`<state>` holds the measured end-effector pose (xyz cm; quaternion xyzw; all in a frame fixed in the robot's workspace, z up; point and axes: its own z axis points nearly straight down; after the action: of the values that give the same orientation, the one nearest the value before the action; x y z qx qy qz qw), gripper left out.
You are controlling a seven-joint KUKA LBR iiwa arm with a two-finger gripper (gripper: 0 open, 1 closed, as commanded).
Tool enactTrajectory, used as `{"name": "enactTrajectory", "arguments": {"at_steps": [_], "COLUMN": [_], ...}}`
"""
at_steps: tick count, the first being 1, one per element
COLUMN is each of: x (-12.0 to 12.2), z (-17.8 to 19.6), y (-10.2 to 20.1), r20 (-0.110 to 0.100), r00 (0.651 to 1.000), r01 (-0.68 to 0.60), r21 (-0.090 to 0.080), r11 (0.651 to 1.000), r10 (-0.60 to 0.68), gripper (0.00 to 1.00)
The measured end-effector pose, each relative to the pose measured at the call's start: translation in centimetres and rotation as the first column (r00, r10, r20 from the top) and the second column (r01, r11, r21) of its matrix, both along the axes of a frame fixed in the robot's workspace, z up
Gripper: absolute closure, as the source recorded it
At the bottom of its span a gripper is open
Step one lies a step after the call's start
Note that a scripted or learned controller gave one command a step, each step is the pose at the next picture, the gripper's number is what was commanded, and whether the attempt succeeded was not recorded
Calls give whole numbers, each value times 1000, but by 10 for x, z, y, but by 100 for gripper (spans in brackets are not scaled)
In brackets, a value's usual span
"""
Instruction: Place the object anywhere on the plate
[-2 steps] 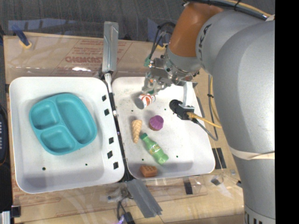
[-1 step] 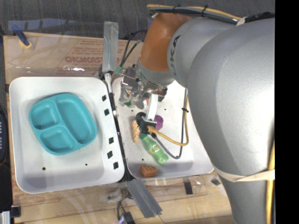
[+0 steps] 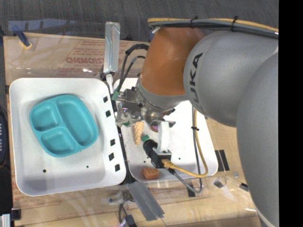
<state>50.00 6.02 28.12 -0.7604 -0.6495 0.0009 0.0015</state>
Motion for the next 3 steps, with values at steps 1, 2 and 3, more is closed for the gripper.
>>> {"name": "enactTrajectory", "arguments": {"at_steps": [1,2,3], "x": [-9,-9,21], "z": [29,29,127], "y": [49,49,31], "r20": [0,-1,5], "r00": [985,985,792], "r01": [-174,-173,-610], "r21": [-2,-2,-3], "r11": [985,985,792], "r10": [174,173,610], "gripper": [100,0,0]}}
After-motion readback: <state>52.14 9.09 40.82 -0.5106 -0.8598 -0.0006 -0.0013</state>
